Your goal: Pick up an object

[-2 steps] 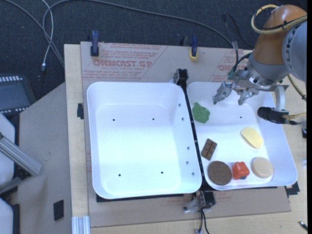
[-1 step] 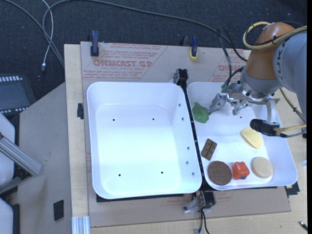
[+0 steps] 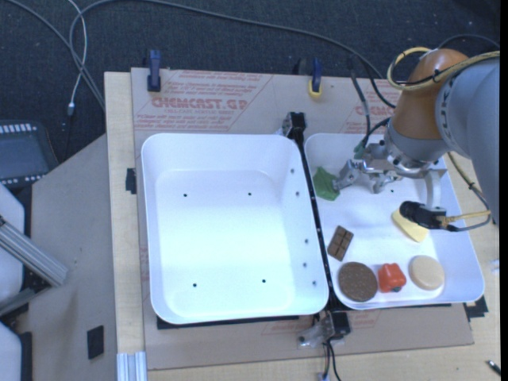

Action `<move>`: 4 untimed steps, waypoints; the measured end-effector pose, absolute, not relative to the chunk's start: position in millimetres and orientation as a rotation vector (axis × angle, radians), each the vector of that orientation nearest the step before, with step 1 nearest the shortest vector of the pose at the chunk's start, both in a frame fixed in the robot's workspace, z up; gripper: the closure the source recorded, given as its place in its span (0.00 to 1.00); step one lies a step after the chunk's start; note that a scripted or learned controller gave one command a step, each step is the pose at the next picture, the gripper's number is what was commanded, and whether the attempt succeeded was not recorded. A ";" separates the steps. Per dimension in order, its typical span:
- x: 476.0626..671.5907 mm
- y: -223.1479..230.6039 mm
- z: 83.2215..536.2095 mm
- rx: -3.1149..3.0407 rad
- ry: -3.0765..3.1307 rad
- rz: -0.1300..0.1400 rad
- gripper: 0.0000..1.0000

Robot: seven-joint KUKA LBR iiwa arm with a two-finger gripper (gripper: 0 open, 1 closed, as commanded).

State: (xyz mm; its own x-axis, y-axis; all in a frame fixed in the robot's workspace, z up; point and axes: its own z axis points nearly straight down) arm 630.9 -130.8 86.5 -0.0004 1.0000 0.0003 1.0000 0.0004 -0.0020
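Green piece (image 3: 325, 183) lies in the right bin (image 3: 373, 213), at its left side, close to the wall that it shares with the left bin (image 3: 222, 228). The end effector (image 3: 349, 175) is just beside it, on its right, and appears to touch its edge, though I cannot be sure. Whether the end effector is apart or together, I cannot tell from this angle.

I judge that the green piece is light and soft, maybe a thin, floppy sheet, so it may fold or slip out. The raised edge towards the arm seems the best place to take hold, as the wall is very near on the other side.

Its exact shape is hard to make out. The yellow wedge (image 3: 409, 227) is partly covered, so its full outline is not visible. Near the front of the same bin lie a brown block (image 3: 340, 243), a brown disc (image 3: 358, 281), an orange thing (image 3: 391, 277) and a beige disc (image 3: 426, 273), all well apart from the end effector.
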 end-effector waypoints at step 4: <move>626.9 -140.7 271.8 -2.224 -2.225 -0.005 1.00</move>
State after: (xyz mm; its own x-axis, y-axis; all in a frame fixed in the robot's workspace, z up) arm 626.9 -140.7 271.8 -0.0002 1.0000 -0.0007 1.0000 0.0002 0.0056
